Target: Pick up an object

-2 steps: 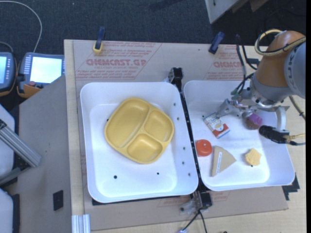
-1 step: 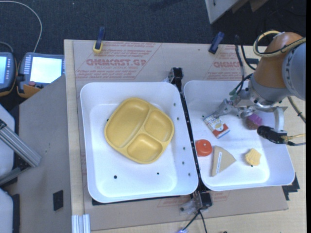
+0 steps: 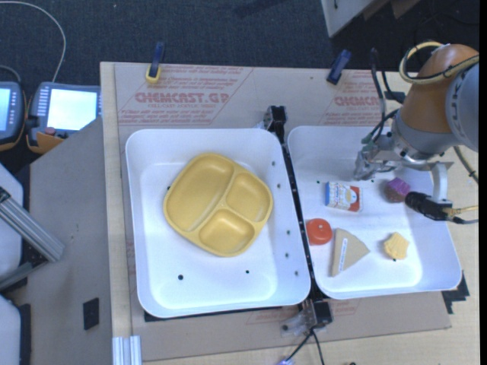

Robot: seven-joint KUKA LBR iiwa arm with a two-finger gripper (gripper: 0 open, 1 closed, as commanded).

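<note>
Objects are gathered in the right bin [image 3: 434,276], within the arm's reach: the claw [image 3: 370,166] is poised above the small carton [image 3: 342,196]; whether it is open cannot be told.

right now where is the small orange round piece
The small orange round piece lies in the right white bin, by its left wall, just left of the tan wedge.
</note>
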